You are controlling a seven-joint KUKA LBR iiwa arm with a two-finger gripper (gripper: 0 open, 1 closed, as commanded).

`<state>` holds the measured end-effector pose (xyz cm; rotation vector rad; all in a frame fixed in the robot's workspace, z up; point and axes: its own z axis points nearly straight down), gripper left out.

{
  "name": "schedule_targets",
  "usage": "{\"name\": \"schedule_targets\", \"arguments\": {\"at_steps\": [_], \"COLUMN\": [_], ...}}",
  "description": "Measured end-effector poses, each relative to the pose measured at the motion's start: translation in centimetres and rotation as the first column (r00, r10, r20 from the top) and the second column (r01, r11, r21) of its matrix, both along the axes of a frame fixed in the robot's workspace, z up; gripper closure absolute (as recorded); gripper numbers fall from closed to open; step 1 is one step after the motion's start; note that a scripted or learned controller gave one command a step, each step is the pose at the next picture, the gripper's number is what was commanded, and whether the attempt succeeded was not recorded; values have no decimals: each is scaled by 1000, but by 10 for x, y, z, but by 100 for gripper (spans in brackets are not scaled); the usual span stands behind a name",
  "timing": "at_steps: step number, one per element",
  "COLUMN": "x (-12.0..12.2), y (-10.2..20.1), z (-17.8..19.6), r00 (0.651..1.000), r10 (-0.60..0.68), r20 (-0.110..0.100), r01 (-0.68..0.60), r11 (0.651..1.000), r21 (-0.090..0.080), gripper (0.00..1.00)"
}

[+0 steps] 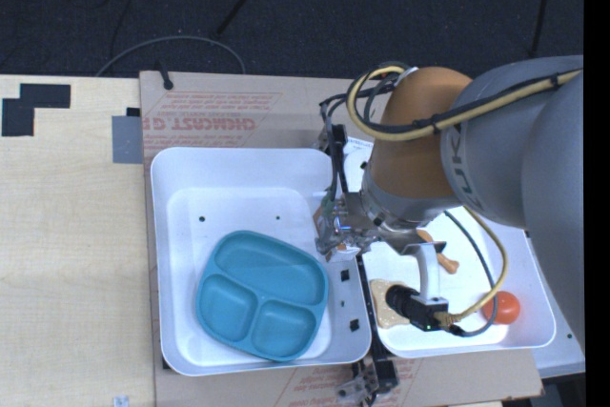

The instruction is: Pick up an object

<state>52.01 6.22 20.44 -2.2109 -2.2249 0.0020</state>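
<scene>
The arm (448, 148) hangs over the right bin (543, 324), jaws' state untellable; a blue tray (262, 294) lies in the left bin (191, 176).

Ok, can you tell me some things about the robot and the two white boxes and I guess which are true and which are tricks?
1. The blue plate lies in the left bin. True.
2. The blue plate is split into three sections. True.
3. The orange ball is in the left bin next to the plate. False: it lies in the right bin, near its right side.
4. The gripper is lifting the blue plate. False: it sits over the divide between the bins, and the plate lies flat in its bin.
5. The arm has an orange band. True.
</scene>
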Motion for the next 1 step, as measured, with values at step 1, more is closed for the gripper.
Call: {"name": "schedule_targets", "arguments": {"at_steps": [1], "x": [2], "y": [49], "z": [18], "r00": [1000], "r10": [-1], "r20": [1], "r01": [1], "r11": [1000], "r21": [-1], "gripper": [100]}}
